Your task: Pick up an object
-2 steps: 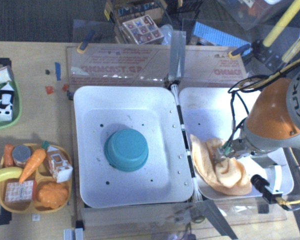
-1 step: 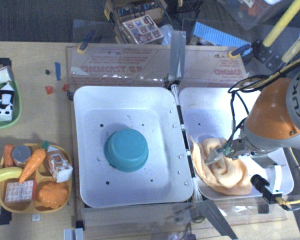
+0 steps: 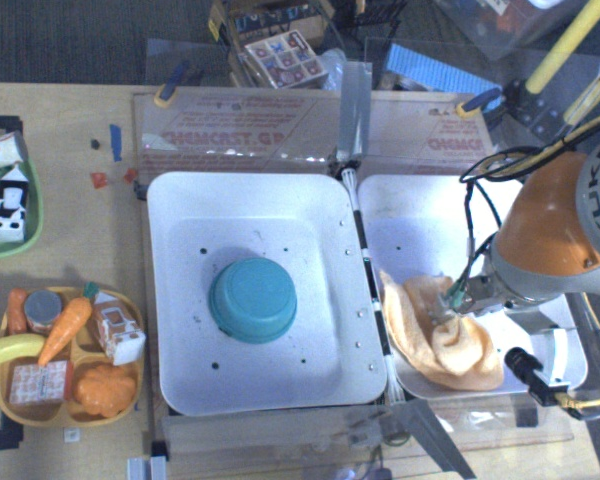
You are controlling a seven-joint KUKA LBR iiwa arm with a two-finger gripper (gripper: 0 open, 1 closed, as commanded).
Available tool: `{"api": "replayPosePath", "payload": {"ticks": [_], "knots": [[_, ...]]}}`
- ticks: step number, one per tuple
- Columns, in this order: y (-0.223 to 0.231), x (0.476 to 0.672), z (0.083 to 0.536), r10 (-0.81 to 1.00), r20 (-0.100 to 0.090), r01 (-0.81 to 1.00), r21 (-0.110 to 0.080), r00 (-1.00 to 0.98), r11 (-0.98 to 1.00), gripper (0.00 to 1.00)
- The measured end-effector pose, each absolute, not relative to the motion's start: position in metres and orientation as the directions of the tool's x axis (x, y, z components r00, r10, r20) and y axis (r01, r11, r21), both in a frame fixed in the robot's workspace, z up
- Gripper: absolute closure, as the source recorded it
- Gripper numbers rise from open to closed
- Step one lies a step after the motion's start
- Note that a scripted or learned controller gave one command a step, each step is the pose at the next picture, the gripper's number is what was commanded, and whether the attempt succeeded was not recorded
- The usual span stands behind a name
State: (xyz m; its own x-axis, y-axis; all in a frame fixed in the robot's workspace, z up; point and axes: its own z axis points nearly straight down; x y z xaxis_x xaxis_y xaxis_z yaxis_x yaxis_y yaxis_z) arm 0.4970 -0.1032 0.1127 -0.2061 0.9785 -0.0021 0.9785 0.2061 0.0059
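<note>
From my remote station I log a crumpled tan cloth [image 3: 428, 340] in the right bin [image 3: 410, 208] with the end effector [image 3: 453, 306] upon it, grip state indeterminable, and a teal bowl [image 3: 253, 299] upturned in the left bin [image 3: 180, 218].

Light wood worktop [image 3: 80, 118]. Two shallow white bins side by side on it: left bin [image 3: 180, 208], right bin [image 3: 400, 203], rims touching at centre. Yellow tray [image 3: 0, 383] w/ toy food at worktop's near-left corner. Green dish [image 3: 28, 230] at left edge, above the tray. Small blue bit [image 3: 116, 142] and red bit [image 3: 99, 179] loose on bare wood, left of bins.
</note>
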Motion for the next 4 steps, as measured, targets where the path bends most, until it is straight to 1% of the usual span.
{"api": "replayPosePath", "payload": {"ticks": [1, 2, 3, 4], "knots": [[-0.103, 0.497, 0.113, 0.978, -0.002, 0.978, 0.006, -0.206, 0.206, 0.0], [-0.111, 0.478, 0.097, 0.999, 0.003, 0.999, -0.006, -0.033, 0.033, 0.0], [-0.112, 0.477, 0.104, 1.0, 0.003, 1.0, -0.008, -0.029, 0.029, 1.0], [-0.08, 0.525, 0.204, 0.981, 0.0, 0.981, -0.004, -0.192, 0.192, 1.0]]}}
